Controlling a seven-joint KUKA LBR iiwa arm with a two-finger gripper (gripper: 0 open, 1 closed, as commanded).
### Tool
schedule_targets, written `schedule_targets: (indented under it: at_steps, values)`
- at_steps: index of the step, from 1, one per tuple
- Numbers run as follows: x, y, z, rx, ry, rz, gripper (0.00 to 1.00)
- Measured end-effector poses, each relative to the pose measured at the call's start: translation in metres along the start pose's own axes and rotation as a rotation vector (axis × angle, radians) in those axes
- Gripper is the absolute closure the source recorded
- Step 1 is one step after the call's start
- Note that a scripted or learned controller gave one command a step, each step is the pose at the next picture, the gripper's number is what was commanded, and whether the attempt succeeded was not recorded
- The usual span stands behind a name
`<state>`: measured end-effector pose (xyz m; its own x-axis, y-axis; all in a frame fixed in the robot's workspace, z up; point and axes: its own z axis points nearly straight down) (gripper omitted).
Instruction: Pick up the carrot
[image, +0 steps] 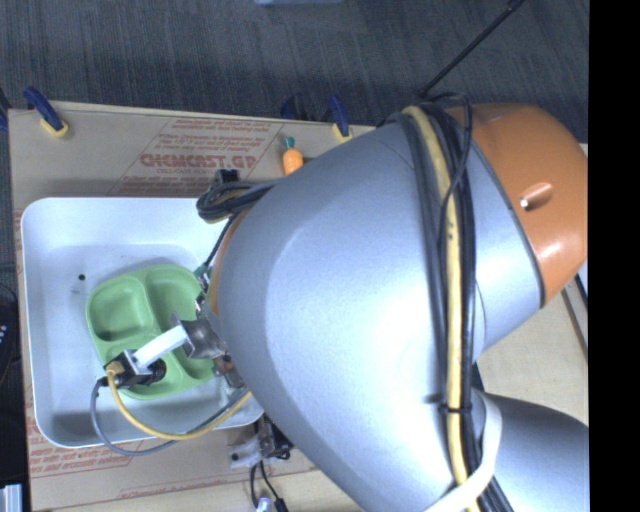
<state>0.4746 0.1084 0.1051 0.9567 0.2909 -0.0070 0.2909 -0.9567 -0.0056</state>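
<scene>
Red print on the brown cardboard (130, 165) lining the counter reads "CHEMCAST GP"; the smaller lines around it are too fine to read. The carrot (291, 160) lies on this cardboard, outside the white bin (45, 225), just past its far rim and close beside the arm's (400, 300) grey shell. A green divided tray (135, 305) sits in the bin, with bare white floor to its left and far side. The arm covers the view's right half. The pincer (205, 340) is at the tray's right edge, mostly hidden; whether it is spread or pressed together I cannot tell.
</scene>
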Motion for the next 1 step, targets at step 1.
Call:
schedule_targets:
  at_steps: [1]
  values:
    - [-0.0003,-0.0015,-0.0091,0.006,-0.005,-0.008,1.0]
